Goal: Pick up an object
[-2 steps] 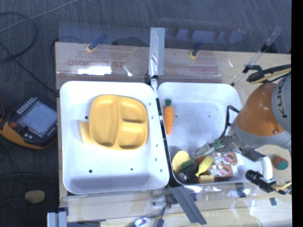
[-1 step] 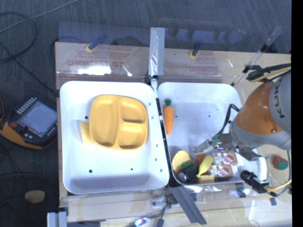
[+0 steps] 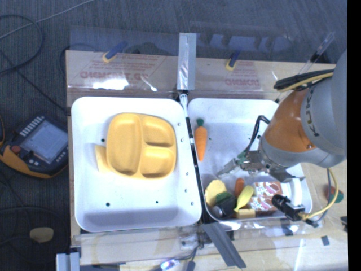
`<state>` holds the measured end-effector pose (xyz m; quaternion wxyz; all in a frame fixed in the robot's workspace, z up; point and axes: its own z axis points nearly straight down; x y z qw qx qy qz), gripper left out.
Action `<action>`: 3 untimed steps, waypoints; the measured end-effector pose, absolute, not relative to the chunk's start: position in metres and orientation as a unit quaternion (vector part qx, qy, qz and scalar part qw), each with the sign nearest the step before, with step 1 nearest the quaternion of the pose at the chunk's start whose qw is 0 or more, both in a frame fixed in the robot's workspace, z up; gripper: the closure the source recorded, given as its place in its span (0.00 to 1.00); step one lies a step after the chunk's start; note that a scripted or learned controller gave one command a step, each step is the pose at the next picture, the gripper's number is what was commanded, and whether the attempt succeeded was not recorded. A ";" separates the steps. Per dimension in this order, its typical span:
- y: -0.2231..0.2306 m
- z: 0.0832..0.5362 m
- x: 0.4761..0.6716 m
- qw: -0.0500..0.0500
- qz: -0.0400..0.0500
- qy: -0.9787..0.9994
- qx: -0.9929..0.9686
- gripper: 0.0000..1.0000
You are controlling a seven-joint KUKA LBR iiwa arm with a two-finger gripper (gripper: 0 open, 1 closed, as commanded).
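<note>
**Gripper Over Right Bin, Finger State Not Discernible**

The arm enters from 3 o'clock. The gripper (image 3: 248, 161) sits above the right bin (image 3: 225, 114); its opening and any load cannot be determined. A carrot (image 3: 201, 141) lies at the gripper's 10 o'clock. Piled toys (image 3: 237, 199) occupy 6 o'clock. The left bin (image 3: 84, 168) contains a yellow divided tray (image 3: 141, 144).

- Left bin (image 3: 84, 151): white.
- Right bin (image 3: 225, 117): white.
- Divided tray (image 3: 140, 144) in the left bin: yellow.
- Toy carrot (image 3: 201, 141), upper left of the right bin: orange with a green top.
- Arm (image 3: 324, 123), right of frame: grey, with an orange band (image 3: 287, 130).
- Banana (image 3: 244, 197), lower part of the right bin: yellow.
- Floor (image 3: 34, 49): dark grey.
- Worktop (image 3: 141, 66): brown with red lettering.
</note>
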<state>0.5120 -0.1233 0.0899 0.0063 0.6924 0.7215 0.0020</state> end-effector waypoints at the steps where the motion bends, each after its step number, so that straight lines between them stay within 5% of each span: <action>1: -0.120 0.090 0.489 0.009 0.004 0.719 0.695 0.00; 2: -0.117 0.100 0.490 0.006 0.005 0.720 0.694 1.00; 3: -0.076 0.183 0.501 0.000 -0.002 0.680 0.734 1.00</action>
